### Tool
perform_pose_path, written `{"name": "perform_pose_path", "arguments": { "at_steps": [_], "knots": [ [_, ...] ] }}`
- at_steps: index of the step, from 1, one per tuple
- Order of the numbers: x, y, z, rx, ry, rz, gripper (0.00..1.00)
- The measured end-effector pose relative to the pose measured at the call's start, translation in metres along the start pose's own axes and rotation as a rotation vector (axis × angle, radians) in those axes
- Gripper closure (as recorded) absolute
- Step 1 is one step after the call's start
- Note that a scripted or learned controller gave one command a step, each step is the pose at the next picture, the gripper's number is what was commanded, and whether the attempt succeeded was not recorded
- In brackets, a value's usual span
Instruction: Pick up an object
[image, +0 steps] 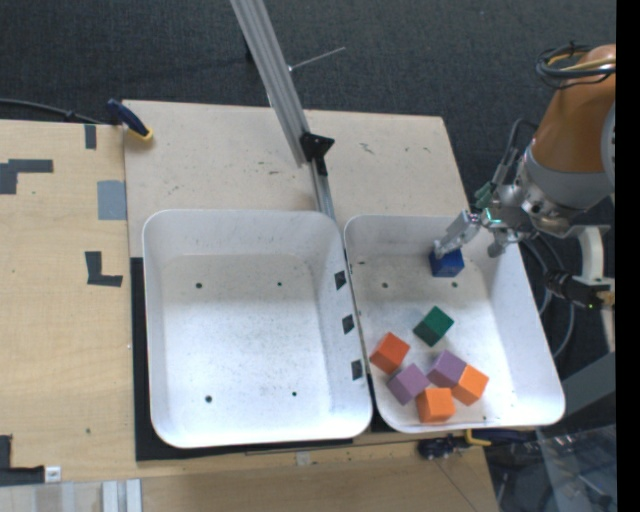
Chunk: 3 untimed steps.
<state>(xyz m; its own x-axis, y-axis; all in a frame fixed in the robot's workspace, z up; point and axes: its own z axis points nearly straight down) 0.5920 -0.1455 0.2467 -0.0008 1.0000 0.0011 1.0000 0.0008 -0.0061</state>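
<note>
The small blue cube (447, 263) sits at the tip of the silver two-finger claw (447, 250), over the far part of the right-hand shallow white plastic bin (525, 330), close to its back wall. Whether the cube rests on the bin floor or hangs a little above it cannot be read at this angle. The claw appears clenched on the cube's upper edge, with only a thin part of the block between the fingers.

That shallow hold is the chief risk. If the grip is only on a corner or edge, the cube could pivot and drop as the grey arm with the orange band (572, 140) rises, and a drop might send it against the back wall or out of the bin.

Nearer the front of the same bin lie a green cube (434, 326), three orange cubes (390, 352) and two purple ones (408, 382), well apart from the claw, so they are unlikely to interfere. The left white bin (160, 330) on the wooden desk (60, 300) plays no part.
</note>
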Motion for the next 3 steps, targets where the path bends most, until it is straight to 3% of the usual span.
{"name": "perform_pose_path", "arguments": {
  "at_steps": [1, 3],
  "knots": [
    [0.000, 0.001, -0.003, -0.005, -0.001, -0.001, 0.00],
    [0.009, -0.014, 0.116, 0.002, 0.000, 0.000, 0.00]
  ]
}}
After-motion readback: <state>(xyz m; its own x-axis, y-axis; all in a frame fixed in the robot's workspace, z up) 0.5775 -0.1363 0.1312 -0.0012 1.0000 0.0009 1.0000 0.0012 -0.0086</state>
